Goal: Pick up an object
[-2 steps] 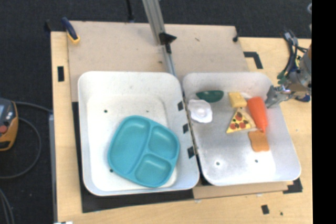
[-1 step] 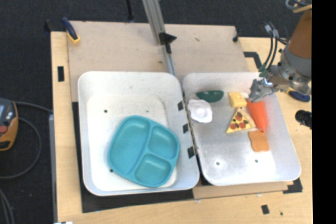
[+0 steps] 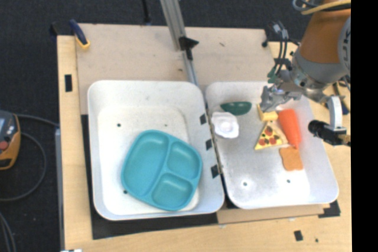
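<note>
My gripper (image 3: 270, 102) hangs over the upper middle of the right bin (image 3: 313, 192), its tips just above a small yellow block (image 3: 269, 116). Right below that block lies a toy pizza slice (image 3: 269, 137). An orange carrot (image 3: 290, 126) lies to the right of the slice, with an orange bread-like piece (image 3: 291, 159) below it. A dark green bowl-shaped piece (image 3: 236, 107) and a white cup (image 3: 225, 125) sit at the bin's left side. Whether the fingers are open or shut is not clear from this angle.
The left bin (image 3: 106, 97) holds a teal divided plate (image 3: 162, 170). A metal post (image 3: 171, 3) rises behind the bins. The arm's orange band (image 3: 325, 26) and grey wrist reach in from the right, with cables alongside.
</note>
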